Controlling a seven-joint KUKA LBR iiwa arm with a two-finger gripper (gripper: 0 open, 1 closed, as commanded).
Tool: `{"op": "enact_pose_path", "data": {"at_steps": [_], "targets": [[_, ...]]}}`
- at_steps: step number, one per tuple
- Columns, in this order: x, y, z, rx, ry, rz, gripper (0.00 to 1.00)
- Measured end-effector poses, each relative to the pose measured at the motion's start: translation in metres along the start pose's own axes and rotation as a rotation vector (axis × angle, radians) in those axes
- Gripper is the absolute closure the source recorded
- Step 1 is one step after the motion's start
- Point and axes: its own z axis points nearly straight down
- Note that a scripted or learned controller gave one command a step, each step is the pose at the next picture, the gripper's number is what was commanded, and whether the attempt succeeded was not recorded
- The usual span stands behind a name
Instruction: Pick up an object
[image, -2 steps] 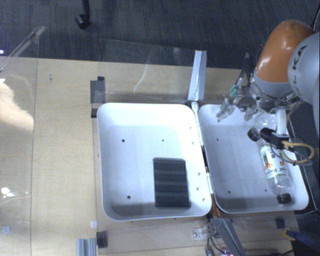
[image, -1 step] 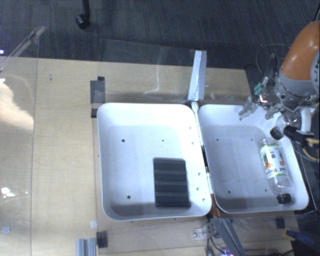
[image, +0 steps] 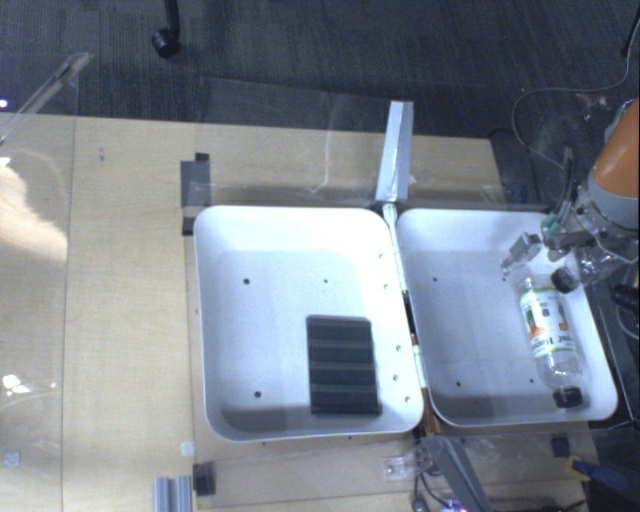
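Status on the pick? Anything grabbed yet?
Done: the arm has reached the right bin. In hand: nothing visibly; the end effector sits at the bin's upper right, just above the top of the bottle, which lies flat on the bin floor. The black ridged block rests in the left bin. Left: grasp and lift.

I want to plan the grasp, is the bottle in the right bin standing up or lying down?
Lying down. The bottle rests lengthwise on the right bin's floor, black cap toward the near edge.
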Motion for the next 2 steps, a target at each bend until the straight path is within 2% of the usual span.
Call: {"op": "enact_pose_path", "data": {"at_steps": [1, 2], "targets": [[-0.003, 0.002, 0.088, -0.003, 0.000, -0.073, 0.00], [0.055, -0.064, 0.088, -0.010, -0.006, -0.316, 0.00]]}}
